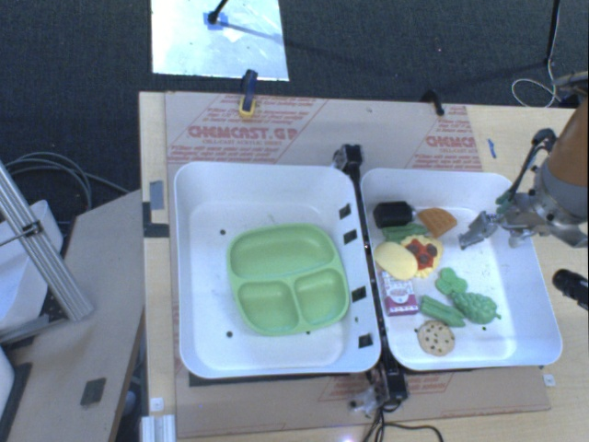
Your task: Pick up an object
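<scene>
Toy food all sits in the right bin, just left of and below the gripper, which hangs over the bin floor with nothing in it; can't tell if it's spread or pinched. Nearest is the orange wedge, just to its left. Looks like light, hard, slick plastic, so I'd pinch its flat sides. The cookie lies too flat.

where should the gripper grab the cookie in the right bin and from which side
Take the cookie across its round edge, coming straight down from above. It lies flat on the right bin floor near the front wall, apart from the green toy vegetables behind it, so there looks to be room for the jaws on its left and right. The gripper sits farther back.
</scene>
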Robot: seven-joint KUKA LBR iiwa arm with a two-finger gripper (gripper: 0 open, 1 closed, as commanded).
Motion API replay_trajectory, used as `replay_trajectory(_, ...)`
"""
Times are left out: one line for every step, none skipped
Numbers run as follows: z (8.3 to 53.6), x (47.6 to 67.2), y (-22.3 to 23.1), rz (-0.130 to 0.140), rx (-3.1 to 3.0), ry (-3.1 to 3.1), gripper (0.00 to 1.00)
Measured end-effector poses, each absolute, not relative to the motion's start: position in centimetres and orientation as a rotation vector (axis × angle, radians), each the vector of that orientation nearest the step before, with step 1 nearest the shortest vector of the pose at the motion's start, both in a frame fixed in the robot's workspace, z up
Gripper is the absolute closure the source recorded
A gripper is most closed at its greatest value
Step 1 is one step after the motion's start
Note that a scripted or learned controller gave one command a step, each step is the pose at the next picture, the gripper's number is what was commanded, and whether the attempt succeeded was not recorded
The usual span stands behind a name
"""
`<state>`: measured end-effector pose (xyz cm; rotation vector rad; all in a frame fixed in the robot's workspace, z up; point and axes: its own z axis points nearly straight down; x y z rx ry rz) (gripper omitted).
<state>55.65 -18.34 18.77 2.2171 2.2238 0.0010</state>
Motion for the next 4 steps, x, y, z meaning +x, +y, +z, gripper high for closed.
replay_trajectory(8.0, 59.4, -16.2, -0.001, 2.216, 2.231, 0.0)
replay_trajectory(8.4, 54.4, -11.7, 0.0, 2.218, 2.23, 0.0)
replay_trajectory(8.5, 67.2, -9.1, 0.006, 2.211, 2.228, 0.0)
replay_trajectory(9.7, 67.0, -9.5, 0.005, 2.209, 2.225, 1.0)
